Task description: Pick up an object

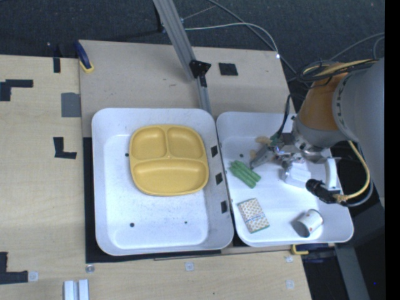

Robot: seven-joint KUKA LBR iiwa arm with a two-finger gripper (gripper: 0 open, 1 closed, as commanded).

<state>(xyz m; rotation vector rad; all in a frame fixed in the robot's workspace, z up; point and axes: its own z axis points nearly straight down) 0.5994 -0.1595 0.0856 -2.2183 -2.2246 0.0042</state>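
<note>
Two white bins sat side by side on the bench; the right bin (325,233) serves as landmark. The grey arm (365,108) with its orange band (315,108) reached in over the right bin's upper right corner. The gripper (257,160) hung low over the upper middle of the right bin, fingers pointing toward its left wall. One dark finger (261,157) was visible slanting down-left; the fingers looked close together, with nothing seen between them, but I could not tell the gap for sure.

Green object (244,173), a ribbed stick-like piece, lay on the right bin's floor near its left wall, just below-left of the fingertip, close but seemingly not gripped. Patterned card (253,215), a small square packet, lay lower in the right bin, toward the front left. Small white cup (308,222), on its side with a dark opening, lay near the right bin's front right corner. All three were apart from one another.

Left bin (106,167), touching the right bin's left edge, held a yellow divided plate (169,159) in its upper half. A metal pole (178,33) slanted above the right bin's top left corner.
</note>
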